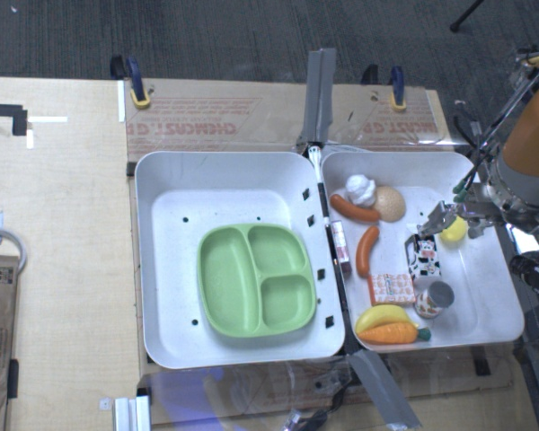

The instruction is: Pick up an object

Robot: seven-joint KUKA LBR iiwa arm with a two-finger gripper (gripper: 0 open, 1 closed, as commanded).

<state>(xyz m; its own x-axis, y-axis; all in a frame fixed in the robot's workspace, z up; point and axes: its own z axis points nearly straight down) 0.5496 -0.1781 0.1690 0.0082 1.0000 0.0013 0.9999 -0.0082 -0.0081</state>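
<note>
White plastic forms both shallow bins on the pale wooden table (pixel 54 205). The left bin (pixel 162 187) sits at the centre of the frame and carries a light green divided plate (pixel 256 279) with three compartments, lying flat in its lower middle. The right bin (pixel 494 321) sits at centre right, touching the left one along a shared edge.

Toy food crowds the right bin. At its upper left a small white piece (pixel 360 188) rests just beside a tan, rounded, egg-like piece (pixel 389 204), and an orange-red sausage (pixel 353 208) lies slanted below them. A second sausage (pixel 367 250) stands nearly upright in the frame under it. Lower down are a red-and-white patterned packet (pixel 392 287), a black-and-white cow-patterned carton (pixel 423 259), a small can (pixel 434 298) with a grey lid, a yellow banana (pixel 383 316) and a carrot (pixel 391 333) touching it at the bin's lower edge.

The arm enters from the right side of the frame, its orange band (pixel 530 142) at the upper right. The claw (pixel 442 217) hangs over the right bin's upper right part, just beside a small yellow lemon-like toy (pixel 454 231). Whether the claw is apart or together cannot be told from this angle, nor whether it touches the yellow toy.

Cardboard (pixel 242 115) is clamped along the table's far side behind the bins.
</note>
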